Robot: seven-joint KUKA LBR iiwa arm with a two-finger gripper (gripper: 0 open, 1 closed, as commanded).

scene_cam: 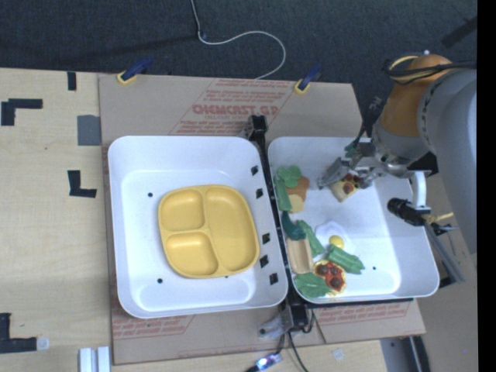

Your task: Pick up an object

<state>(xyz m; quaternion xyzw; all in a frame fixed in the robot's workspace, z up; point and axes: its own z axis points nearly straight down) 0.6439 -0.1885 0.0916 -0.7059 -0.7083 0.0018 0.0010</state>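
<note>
The claw (346, 178) sits low over the upper part of the right bin (403, 273), its dark metal fingers pointing left and slightly down. A small tan block with red marks (346, 187) shows between the fingertips, so the claw appears closed on it, just above the bin floor. Behind the claw, the grey arm (453, 130) comes in from the right edge, with its rounded orange band (407, 103) above the wrist and the thick grey body bending down toward the bin.

Left of the claw, along the bin's left wall, lies a loose row of toy food: a green leafy piece with a tan piece (292, 186) at the top, a dark green piece (297, 229) below it, then a long tan stick (299, 256), a white fried egg with a yellow yolk (333, 237), a green pod (346, 260), and a red cluster (331, 272) on a green leaf near the lower corner.

The left bin (128, 231) is smooth white plastic with rounded corners. It holds a yellow plate (208, 230), matte, rounded square, divided into three sections.

Both bins rest on brown cardboard (225, 107) held by blue and yellow clips (135, 70), on a pale wooden bench (46, 231).
</note>
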